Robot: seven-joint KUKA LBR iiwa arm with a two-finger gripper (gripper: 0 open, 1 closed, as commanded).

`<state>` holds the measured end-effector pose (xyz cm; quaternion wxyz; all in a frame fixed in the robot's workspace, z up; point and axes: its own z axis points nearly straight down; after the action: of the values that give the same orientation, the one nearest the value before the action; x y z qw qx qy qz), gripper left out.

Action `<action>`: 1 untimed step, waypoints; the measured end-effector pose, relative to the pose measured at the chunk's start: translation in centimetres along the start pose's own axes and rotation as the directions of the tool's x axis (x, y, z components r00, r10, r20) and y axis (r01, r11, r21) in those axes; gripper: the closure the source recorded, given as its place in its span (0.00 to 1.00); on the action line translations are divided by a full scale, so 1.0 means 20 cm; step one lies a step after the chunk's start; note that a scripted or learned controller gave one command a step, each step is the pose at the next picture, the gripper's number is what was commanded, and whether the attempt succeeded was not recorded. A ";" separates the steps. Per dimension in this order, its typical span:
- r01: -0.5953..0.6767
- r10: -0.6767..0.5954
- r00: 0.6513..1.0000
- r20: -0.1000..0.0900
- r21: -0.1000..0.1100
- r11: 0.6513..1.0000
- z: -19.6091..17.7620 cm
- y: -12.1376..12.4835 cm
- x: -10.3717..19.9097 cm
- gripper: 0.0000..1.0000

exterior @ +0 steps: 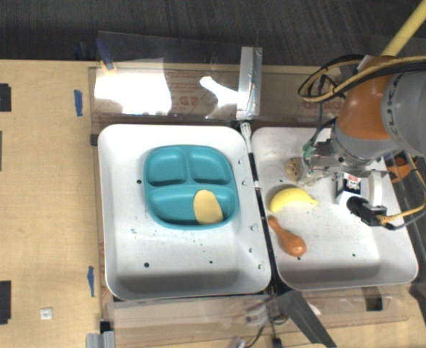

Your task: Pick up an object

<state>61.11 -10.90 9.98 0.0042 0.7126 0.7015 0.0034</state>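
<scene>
The gripper point(316, 171) hangs low in the right bin point(387, 263), and whether it is open or closed cannot be made out. The grey arm point(408, 114) bends in from the right, its orange band point(363, 111) just above the wrist. Just below the gripper lies a yellow lemon-shaped object point(292, 199); beside it, a small brownish lump point(294, 169). Further below rests an orange drumstick-shaped object point(287, 238). Well to the left, the left bin point(118, 252) holds a teal divided plate point(189, 185) carrying a yellow oval piece point(207, 207). No readable writing shows.
</scene>
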 end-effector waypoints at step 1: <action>0.000 0.000 1.000 0.000 0.002 1.000 0.00 0.00 0.00 0.00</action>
<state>61.07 -10.90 9.90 0.0036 0.7126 0.7015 0.0029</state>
